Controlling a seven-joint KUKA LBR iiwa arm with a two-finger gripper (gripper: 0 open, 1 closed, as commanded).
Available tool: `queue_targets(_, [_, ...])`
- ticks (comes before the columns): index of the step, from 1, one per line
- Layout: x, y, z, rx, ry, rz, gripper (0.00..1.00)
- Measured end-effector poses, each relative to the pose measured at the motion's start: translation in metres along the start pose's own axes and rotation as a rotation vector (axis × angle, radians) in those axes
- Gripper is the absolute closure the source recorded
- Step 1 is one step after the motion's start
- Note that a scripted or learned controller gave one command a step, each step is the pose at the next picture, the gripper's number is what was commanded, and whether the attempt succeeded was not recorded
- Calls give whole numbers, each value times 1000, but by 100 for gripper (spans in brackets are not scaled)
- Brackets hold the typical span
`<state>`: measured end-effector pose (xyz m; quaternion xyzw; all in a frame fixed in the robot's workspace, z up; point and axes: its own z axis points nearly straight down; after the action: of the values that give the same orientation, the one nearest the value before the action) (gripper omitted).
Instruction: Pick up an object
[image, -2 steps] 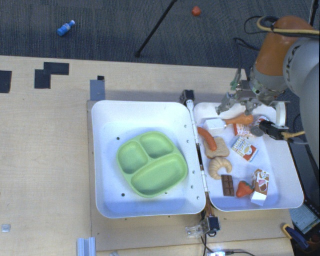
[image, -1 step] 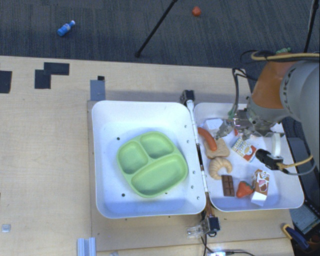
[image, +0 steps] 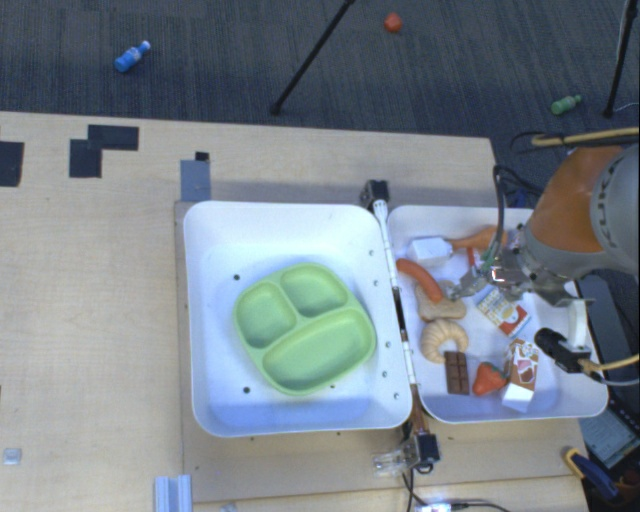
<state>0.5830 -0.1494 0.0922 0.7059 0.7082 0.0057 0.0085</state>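
Two white bins (image: 200, 330) on the bench; one green divided plate (image: 305, 327); one croissant (image: 441, 335), one sausage (image: 421, 279), one chocolate bar (image: 456, 372), two small cartons (image: 522, 365).

The left bin (image: 205, 300) holds a divided plate (image: 304, 327); the right bin (image: 575, 405) holds a sausage (image: 420, 279) at far left, a croissant (image: 442, 337) nearer, a chocolate bar (image: 456, 372) nearest, and a carton (image: 521, 373) at near right.

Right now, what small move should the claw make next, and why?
Probably lower a little and close. The claw hovers in the right bin, above the croissant and beside the sausage, with nothing visibly held. The croissant looks nearest.
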Motion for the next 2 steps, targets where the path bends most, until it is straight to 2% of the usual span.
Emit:
queue_targets(1, [-29, -16, 0, 0, 0, 0, 0])
queue_targets(2, [-38, -37, -11, 15, 2, 2, 0])
